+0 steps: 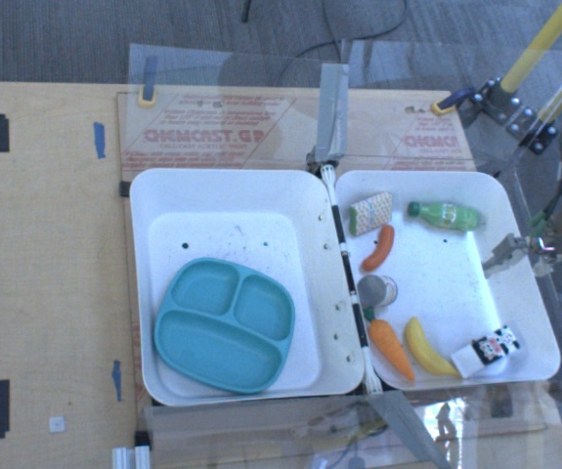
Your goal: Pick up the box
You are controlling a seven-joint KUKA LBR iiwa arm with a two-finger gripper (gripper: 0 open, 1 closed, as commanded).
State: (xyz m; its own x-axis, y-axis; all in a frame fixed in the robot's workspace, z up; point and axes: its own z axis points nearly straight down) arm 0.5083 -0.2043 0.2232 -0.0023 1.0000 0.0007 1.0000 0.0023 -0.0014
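My end effector [511, 253] sits at the right edge of the right bin [515, 203], low over the rim, and I cannot tell how it is set from this slant. Nothing is visibly in it.

The box [487, 350] lies in the near right corner of that bin, white with black patches, tilted, with one end close to the bin wall. The banana [427, 348] lies just beside it on the left, its tip nearly touching, and the carrot [391, 349] is beyond that. The bottle [444, 215], the sausage [378, 247], the can [376, 289] and the sponge [370, 212] are well apart from it. The left bin [153, 213] holds a teal tray [225, 323].

To do this well, I judge I should travel toward the near corner above the box, turn my wrist so I close across its short side, and come straight down. The risks I see are a finger catching the wall or nudging the banana, so I would centre carefully and lift straight up afterwards.
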